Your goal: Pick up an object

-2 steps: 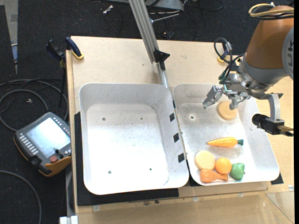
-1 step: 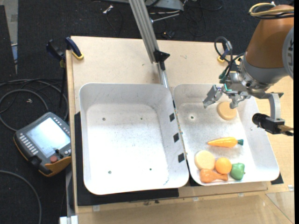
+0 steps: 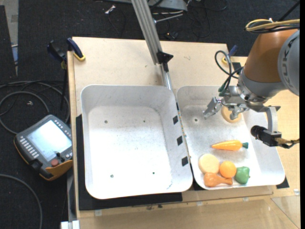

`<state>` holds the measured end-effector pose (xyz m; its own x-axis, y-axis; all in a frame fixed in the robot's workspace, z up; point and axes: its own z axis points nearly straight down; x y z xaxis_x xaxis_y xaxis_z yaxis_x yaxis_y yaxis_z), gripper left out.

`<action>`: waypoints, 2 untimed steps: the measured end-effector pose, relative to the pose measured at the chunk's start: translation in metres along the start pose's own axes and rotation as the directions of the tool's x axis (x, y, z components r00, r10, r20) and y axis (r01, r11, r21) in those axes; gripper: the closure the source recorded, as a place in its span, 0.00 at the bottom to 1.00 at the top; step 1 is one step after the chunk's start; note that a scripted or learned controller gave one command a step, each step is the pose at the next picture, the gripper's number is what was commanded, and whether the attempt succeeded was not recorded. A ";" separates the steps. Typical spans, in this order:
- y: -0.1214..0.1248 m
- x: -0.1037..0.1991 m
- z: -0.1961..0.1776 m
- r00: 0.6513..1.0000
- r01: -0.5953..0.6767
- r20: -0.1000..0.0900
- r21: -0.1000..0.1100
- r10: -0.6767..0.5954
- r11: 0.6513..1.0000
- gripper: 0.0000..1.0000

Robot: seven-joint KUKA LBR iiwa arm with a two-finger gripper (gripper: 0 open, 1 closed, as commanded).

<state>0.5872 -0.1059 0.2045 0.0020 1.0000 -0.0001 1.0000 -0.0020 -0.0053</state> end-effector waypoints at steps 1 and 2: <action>-0.005 0.006 0.063 1.000 0.001 -0.001 0.002 -0.001 1.000 0.00; -0.005 0.006 0.111 1.000 0.001 0.000 -0.004 -0.001 1.000 0.00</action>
<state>0.5817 -0.0995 0.0932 0.0009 1.0000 0.0000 1.0000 -0.0009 -0.0015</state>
